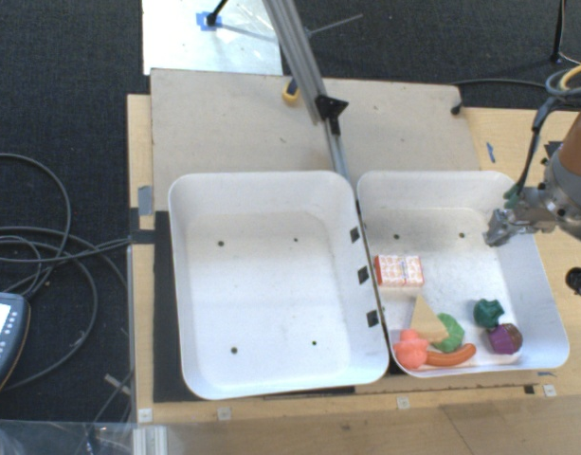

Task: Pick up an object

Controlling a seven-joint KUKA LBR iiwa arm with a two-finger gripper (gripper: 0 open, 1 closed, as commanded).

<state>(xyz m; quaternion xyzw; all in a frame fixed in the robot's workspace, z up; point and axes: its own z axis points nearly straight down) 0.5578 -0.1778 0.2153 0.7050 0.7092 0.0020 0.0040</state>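
Gripper [499, 227] at right bin's [461, 192] right rim, up high, grey arm [570, 173] coming in from right edge. Finger spread: cannot tell, too small and blurred; nothing seen between tips.

Objects clustered in right bin's near half, all down-left or straight below gripper in view:
- box [399, 271], red-white, flat, near bin's left wall; long axis roughly left-right, slightly tilted. Well apart from gripper, down-left.
- wedge [425, 320], tan, tip pointing up toward box.
- green piece [451, 330], curved, just beside wedge, touching or nearly.
- carrot [451, 355], orange, long axis left-right along near wall, slim end to right, slightly raised.
- pink lump [411, 351] at carrot's left end, touching it.
- dark green piece [488, 311] and purple piece [504, 338], near right corner, just beside each other; nearest to gripper, almost straight below in view.

Left bin [205, 192] holds nothing pickable.

Judgement: no grasp yet; approach step. Shortest move likely down toward dark green/purple pair. Box easier: flat, isolated, clear sides. Cluster crowded, risk of nudging neighbours.
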